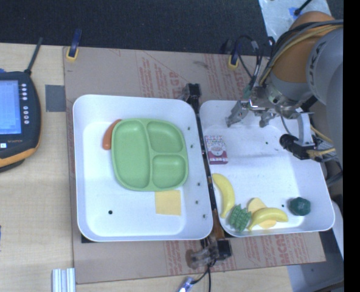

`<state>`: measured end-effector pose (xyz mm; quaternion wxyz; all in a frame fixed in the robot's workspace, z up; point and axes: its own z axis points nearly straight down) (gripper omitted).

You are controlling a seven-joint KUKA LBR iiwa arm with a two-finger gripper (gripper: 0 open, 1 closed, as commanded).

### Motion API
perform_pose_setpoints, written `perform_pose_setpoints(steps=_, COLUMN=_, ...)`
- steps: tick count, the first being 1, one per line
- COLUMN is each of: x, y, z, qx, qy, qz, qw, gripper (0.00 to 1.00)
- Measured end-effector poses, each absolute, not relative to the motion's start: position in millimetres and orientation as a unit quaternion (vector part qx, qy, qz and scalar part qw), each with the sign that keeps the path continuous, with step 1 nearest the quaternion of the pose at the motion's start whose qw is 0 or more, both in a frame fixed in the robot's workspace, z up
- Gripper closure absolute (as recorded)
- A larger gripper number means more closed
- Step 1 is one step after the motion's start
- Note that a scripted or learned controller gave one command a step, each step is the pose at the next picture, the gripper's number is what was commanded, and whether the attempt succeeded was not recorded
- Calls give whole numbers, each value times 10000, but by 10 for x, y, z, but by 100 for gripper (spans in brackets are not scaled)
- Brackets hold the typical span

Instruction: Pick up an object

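- Pincer [248, 118] hangs over the far edge of the right bin [271, 157], fingers spread apart, nothing between them; released.
- Arm [308, 59] comes in over the right bin's far right corner, orange band visible above the wrist.
- Task names no one object, so candidates are all in the bins. Nearest: small red-and-white packet [216, 148] by the right bin's left edge, just below the pincer.
- Others in the right bin sit along its near edge: banana [224, 190], a second yellow piece [269, 216], green ridged item [239, 219] touching both, dark green round item [300, 206] at the near right corner.
- Left bin [95, 163] carries green divided plate [149, 154] in its middle, yellow square slice [168, 202] just beside the plate's near edge, orange item [107, 135] poking out at the plate's left edge.
- Doing it well, as a judgement: the packet looks the best target, being isolated and close. Centre above it, line the fingers across its narrow sides, descend straight, clench only once the fingers straddle it. It lies near the bin wall, so the left finger needs clearance there.
- The near-edge cluster is touching, so a grasp there risks catching two items.
- Hard to make out: the packet's print is blurred; the orange item is mostly hidden under the plate; the ridged item's type is unclear; fingertip height above the bin floor cannot be told.
- Tablet [3, 117] on the surface [40, 224] is cut off at the left edge.
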<state>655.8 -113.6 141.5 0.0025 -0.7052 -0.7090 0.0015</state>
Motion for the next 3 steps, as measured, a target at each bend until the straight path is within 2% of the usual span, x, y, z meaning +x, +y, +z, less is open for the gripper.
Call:
perform_pose_setpoints(steps=1, x=6557, y=-954, z=912, qx=-7053, qy=-7089, qz=20, qw=17, gripper=0)
perform_pose_setpoints(steps=2, x=6562, y=-966, z=919, qx=-7058, qy=-7084, qz=14, qw=11, gripper=0)
perform_pose_setpoints(steps=3, x=6565, y=-2007, z=2314, qx=-7067, qy=-7075, qz=4, qw=-10, gripper=0)
